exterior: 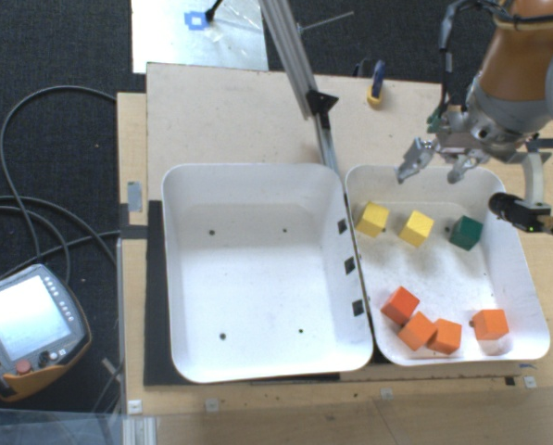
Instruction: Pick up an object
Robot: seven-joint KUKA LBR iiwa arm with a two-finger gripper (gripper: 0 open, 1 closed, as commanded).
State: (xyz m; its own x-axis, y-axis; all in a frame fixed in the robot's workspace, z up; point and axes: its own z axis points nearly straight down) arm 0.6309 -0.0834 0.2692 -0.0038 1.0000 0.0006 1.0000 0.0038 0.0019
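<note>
a grey robot arm with an orange band reaches in from the right above a wooden bench, its gripper (pixel 437 164) poised over the far rim of the right bin (pixel 526 290) with both fingers spread apart and nothing between them. below it, seven small blocks lie scattered across that shallow white tray: two yellow blocks sit side by side near the far end, the left yellow block (pixel 373 220) close to the wall shared with the neighbouring tray and the right yellow block (pixel 417 228) just beside it, while a dark green block (pixel 465 233) rests a little further right, nearest to the open fingers but apart from them. toward the near edge, an orange block (pixel 401 304) lies tilted, with a pair of orange blocks (pixel 431 333) touching each other just below it and a fourth orange block (pixel 490 324) set apart near the right corner. the left bin (pixel 179 248) stands against the right one, its white floor marked by a few dark dots. a slanted metal pole (pixel 290 49) crosses the bench behind the trays, a black cable (pixel 35 221) loops over the dark floor at left, and a handheld control pendant (pixel 26 327) with a pale screen lies at the lower left.
</note>
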